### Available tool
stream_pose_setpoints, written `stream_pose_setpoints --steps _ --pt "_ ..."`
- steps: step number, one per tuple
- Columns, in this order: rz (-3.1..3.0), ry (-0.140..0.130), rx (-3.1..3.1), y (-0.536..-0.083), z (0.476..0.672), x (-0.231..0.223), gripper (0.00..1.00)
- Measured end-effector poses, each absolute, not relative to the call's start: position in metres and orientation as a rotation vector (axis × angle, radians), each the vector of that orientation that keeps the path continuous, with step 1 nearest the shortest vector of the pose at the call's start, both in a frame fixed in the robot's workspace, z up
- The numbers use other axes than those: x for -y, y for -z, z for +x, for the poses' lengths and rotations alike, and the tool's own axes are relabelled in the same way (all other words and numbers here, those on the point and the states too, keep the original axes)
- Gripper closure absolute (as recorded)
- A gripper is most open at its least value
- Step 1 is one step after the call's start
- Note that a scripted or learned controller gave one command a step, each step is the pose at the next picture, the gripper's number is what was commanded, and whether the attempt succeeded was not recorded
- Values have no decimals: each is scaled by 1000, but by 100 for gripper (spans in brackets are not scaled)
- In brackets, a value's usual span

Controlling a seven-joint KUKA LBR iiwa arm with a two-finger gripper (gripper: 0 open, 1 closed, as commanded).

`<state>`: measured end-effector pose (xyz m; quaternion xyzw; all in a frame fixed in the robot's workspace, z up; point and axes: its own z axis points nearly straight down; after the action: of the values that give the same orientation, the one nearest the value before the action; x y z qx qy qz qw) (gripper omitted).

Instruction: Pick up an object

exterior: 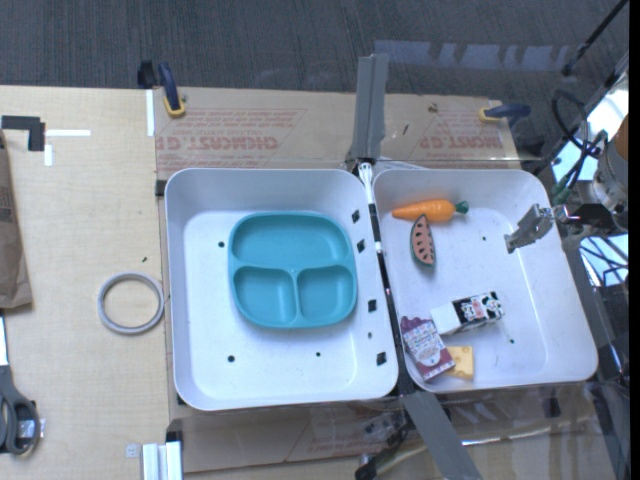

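The right bin (560, 348) holds several small items. An orange carrot (428, 209) lies near its far wall, and a watermelon slice (424, 240) sits just below it. Near the front lie a black-and-white milk carton (474, 311), a maroon packet (424, 346) and a yellow cheese wedge (462, 361). My gripper (526, 229) hangs over the right side of this bin, right of the carrot and above the carton, apart from every item. Nothing is seen in its grasp.
The left bin (195, 298) carries a teal divided plate (294, 269). On the wooden bench to the left lie a grey tape ring (131, 302) and scissors (18, 421). Cables and the arm crowd the right edge.
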<state>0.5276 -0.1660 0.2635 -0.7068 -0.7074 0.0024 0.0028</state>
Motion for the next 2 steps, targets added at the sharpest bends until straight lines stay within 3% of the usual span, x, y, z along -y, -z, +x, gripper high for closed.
stream_pose_setpoints --steps 1,2 --pt "-2128 -5 2304 -210 498 188 0" --pt "-2284 -7 2151 -206 561 136 0"
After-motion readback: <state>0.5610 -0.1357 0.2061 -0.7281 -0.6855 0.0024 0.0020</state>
